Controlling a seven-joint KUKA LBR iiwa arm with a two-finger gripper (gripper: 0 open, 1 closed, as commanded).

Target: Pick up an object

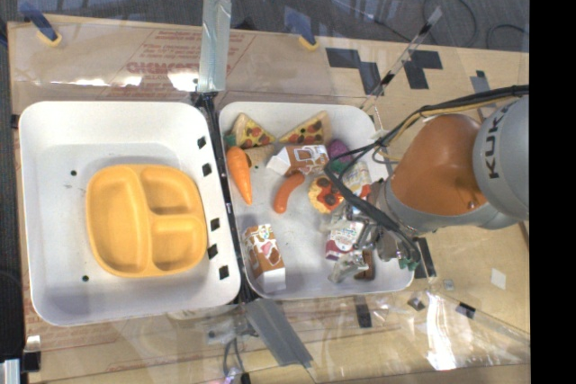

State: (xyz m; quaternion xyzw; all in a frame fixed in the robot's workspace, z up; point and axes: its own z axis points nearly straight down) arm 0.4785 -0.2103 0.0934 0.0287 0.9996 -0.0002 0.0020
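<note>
The gripper [353, 258], whose opening cannot be told, crowds the pouch [343, 238] near the right bin [297, 288] wall, risking a slipped or double grab.

Two bins sit side by side on the counter [108, 58]. The left bin [54, 130] holds a divided tray [144, 218]. In the right bin [261, 288], a carrot [238, 174] lies left of a sausage [288, 191], pizza slices [253, 136] behind them, a carton [264, 255] in front.

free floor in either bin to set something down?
Left bin: bare white floor all around the yellow divided tray. Right bin: an open patch between the carrot, sausage and small carton. Its top and right side, under the gripper, are crowded.
</note>
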